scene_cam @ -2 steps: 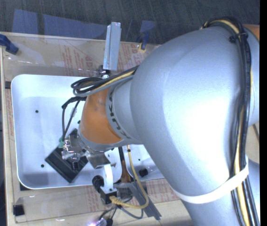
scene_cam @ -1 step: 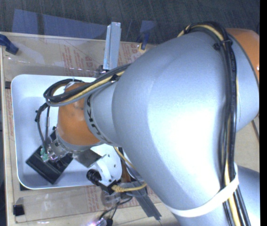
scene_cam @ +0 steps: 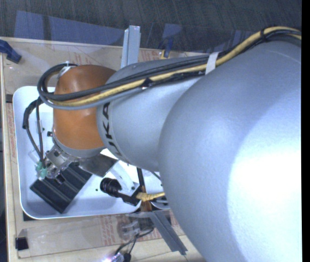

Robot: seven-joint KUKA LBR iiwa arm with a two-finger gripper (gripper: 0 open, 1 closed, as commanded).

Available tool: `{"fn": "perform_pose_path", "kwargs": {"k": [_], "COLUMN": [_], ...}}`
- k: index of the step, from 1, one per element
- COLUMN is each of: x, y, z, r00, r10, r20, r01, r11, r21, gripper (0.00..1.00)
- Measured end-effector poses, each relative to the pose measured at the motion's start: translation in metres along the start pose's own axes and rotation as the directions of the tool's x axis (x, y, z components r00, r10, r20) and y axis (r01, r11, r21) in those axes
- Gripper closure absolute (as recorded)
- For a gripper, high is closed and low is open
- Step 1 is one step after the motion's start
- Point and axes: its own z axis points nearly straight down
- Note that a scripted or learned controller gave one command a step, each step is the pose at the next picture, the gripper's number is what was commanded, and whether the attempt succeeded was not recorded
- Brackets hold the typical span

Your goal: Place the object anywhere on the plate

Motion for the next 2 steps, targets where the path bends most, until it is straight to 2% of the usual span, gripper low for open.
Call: {"fn": "perform_pose_path", "kwargs": {"k": [1, 2], "x": [-0.062, -0.010], "y": [-0.045, -0.009], "z": [-0.094, 0.041], "r00": [0.991, 0.992], "r10": [-0.135, -0.125], "r20": [0.001, -0.002], "r01": [0.135, 0.125], "r11": [0.991, 0.992], "r21": [-0.003, 0.005], "gripper": [1.00, 1.00]}}
